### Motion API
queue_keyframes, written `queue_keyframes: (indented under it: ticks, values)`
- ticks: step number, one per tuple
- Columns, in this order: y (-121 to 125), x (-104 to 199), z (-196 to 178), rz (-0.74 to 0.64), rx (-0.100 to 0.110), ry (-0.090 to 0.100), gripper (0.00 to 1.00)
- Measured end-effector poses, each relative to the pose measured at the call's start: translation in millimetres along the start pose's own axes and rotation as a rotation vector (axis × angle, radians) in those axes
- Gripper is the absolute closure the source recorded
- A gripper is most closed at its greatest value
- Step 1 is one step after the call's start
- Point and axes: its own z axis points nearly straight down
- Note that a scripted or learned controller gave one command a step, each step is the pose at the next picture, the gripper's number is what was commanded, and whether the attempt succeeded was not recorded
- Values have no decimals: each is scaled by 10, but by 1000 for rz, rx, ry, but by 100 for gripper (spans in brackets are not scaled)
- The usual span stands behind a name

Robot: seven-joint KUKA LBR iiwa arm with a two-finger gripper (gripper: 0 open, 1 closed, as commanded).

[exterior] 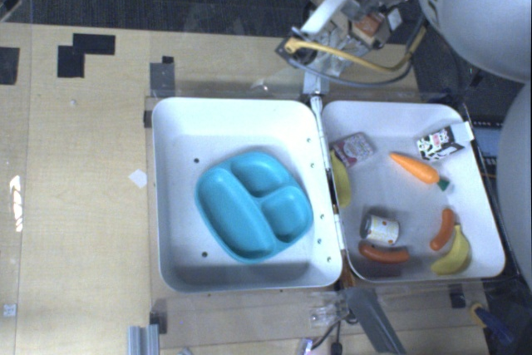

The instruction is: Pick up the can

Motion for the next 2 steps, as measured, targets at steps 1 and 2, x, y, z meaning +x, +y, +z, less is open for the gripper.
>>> queue_keyframes:
  ticks: [1,2]
  values:
    - [-526,602,323,198,1,0,100]
    - [-530,989,410,287,0,1,100]
